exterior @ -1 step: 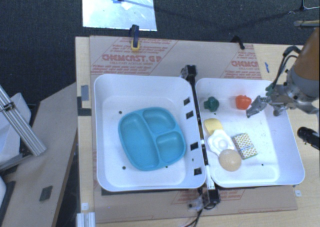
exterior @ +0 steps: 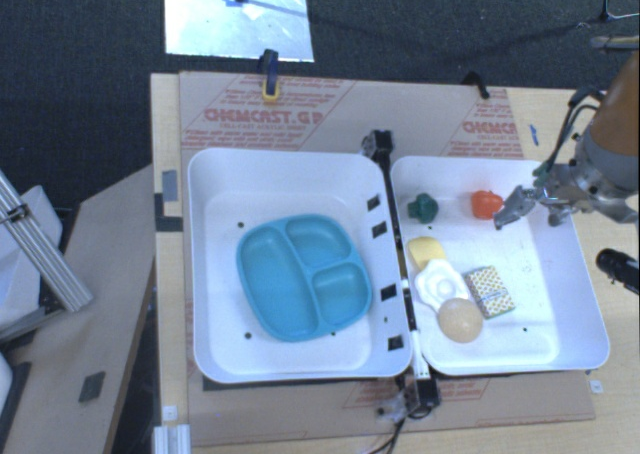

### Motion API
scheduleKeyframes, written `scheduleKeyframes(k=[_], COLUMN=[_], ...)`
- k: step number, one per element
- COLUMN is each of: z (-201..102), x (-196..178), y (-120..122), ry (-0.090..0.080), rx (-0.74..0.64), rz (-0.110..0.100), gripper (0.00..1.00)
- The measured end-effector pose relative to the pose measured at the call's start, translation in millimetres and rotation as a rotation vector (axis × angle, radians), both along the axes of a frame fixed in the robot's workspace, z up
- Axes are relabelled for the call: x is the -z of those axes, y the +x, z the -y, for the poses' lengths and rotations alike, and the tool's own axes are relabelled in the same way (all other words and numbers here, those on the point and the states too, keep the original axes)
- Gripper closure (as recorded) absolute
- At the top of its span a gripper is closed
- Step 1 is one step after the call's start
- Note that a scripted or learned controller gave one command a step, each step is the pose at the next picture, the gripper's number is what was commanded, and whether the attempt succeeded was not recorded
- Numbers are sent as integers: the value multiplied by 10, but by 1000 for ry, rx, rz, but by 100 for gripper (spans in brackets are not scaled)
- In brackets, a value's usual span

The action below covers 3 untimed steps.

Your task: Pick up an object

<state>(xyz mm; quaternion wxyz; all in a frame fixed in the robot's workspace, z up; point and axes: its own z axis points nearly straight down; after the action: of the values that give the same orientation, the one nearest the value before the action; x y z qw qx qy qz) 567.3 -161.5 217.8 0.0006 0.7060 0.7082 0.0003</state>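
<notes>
The right bin [exterior: 570,272] holds several small items: a green toy [exterior: 423,207], an orange-red piece [exterior: 486,204], a yellow block [exterior: 425,249], a white fried-egg shape [exterior: 438,285], a tan ball [exterior: 460,321] and a small patterned box [exterior: 490,291]. My gripper [exterior: 534,210] hangs over the bin's upper right part, just right of the orange-red piece. Its fingers are spread open with nothing between them. The left finger's tip sits close to the orange-red piece.
The left bin [exterior: 215,242] carries a blue divided plate [exterior: 303,275]. A black clip strip [exterior: 388,242] runs along the wall between the bins. A yellow clamp [exterior: 270,82] sits on the board behind them.
</notes>
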Motion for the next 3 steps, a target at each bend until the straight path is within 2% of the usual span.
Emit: scheduleKeyframes(k=[1, 2, 3], z=[-86, -31, -36], x=[482, 1071, 1345], y=[51, 105, 109], ry=[1, 1, 1], rx=[-3, 2, 2], rz=[-2, -3, -2], gripper=[0, 0, 0])
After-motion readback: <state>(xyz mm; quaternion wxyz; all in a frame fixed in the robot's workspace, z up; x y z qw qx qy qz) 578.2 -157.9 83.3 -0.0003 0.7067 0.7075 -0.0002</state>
